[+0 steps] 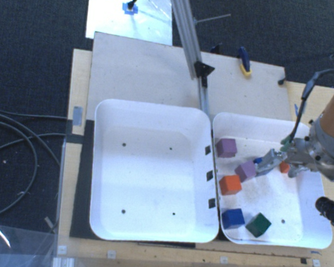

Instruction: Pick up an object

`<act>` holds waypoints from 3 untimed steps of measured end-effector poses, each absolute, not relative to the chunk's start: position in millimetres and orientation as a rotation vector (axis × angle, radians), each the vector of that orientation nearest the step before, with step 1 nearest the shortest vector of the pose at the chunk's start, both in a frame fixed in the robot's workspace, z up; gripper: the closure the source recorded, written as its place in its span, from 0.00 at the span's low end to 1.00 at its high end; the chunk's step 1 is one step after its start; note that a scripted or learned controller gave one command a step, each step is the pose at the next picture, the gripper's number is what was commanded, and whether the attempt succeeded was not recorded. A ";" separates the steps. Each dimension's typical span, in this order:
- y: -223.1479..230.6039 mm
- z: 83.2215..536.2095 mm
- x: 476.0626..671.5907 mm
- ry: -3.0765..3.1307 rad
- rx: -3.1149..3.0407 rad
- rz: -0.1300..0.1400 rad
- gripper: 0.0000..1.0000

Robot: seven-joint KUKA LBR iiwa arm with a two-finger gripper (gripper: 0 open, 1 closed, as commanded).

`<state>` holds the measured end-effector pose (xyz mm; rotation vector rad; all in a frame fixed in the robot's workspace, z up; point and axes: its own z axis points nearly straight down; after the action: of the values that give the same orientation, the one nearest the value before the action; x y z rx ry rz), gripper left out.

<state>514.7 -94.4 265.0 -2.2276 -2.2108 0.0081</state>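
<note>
Purple block (246, 170) is met by the gripper (263, 165), seemingly for grasping; whether the fingers are closed cannot be told.

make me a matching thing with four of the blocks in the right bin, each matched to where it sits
Blocks:
1. orange block
2. blue block
3. green block
4. purple block near the divider

Places:
A. nearest the bin's far left corner
B. near edge of the bin, right of the blue one
C. middle of the left side, just below the lighter purple block at the tool
D. near left corner of the bin

Pairs: 1-C, 2-D, 3-B, 4-A
</note>
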 end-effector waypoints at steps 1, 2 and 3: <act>-91.4 389.7 485.6 -2.234 -2.224 -0.013 0.00; -74.4 545.0 484.8 -2.235 -2.222 -0.013 0.00; -86.9 541.3 484.4 -2.225 -2.224 -0.004 0.00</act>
<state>484.4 -86.9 541.3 -2.2237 -2.2251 -0.0040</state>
